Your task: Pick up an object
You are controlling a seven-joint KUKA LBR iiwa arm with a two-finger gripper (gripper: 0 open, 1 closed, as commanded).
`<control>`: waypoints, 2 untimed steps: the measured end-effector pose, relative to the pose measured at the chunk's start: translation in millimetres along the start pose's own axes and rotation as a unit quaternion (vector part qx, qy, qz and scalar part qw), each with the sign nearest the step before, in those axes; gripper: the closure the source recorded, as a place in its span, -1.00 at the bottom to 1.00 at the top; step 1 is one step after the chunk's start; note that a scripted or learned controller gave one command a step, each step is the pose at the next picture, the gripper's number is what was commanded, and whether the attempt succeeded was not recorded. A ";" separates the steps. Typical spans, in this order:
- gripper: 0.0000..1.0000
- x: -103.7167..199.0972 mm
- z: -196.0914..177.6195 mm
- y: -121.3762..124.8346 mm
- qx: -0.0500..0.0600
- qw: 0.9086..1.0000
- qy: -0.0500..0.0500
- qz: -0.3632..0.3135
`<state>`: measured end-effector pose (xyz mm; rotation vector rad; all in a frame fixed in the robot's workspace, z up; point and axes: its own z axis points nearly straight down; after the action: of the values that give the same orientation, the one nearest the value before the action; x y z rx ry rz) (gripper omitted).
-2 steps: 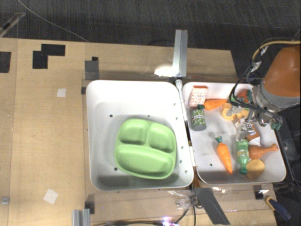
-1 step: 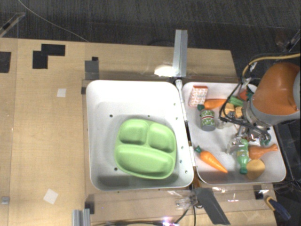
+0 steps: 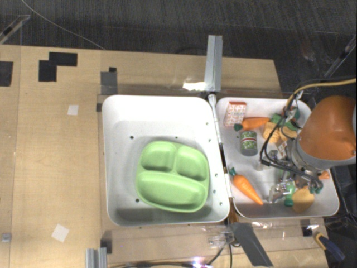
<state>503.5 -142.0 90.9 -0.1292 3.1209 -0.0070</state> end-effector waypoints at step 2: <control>-1.00 -105.1 3.2 48.3 -0.002 1.000 0.001 -0.030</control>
<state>604.3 -85.1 89.3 -0.2238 3.1182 -0.0025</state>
